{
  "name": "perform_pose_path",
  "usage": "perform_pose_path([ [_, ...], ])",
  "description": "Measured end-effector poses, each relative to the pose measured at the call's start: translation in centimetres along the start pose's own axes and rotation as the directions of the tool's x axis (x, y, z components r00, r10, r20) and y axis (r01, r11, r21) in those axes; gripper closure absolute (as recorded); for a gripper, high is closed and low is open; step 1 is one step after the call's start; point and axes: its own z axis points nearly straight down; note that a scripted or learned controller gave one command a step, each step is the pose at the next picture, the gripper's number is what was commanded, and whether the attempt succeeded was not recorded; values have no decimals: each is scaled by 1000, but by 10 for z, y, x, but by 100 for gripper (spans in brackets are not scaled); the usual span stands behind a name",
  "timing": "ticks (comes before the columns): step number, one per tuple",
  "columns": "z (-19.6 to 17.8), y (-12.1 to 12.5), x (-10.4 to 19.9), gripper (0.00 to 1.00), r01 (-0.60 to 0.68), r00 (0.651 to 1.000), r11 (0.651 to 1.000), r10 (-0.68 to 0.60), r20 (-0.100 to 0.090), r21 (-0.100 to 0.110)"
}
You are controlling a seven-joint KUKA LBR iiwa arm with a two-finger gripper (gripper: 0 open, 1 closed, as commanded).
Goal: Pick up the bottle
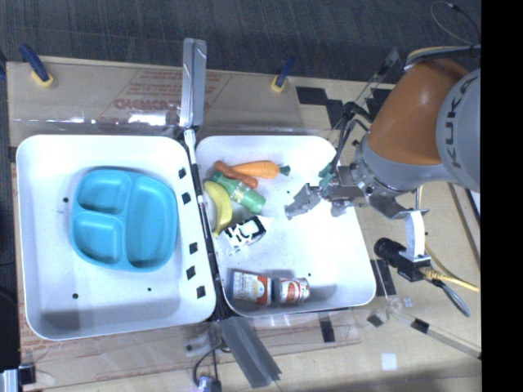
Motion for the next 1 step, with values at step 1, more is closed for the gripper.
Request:
perform_pose_path([
  [1, 58, -27, 30, 0, 127, 992, 992, -127, 1, -1],
])
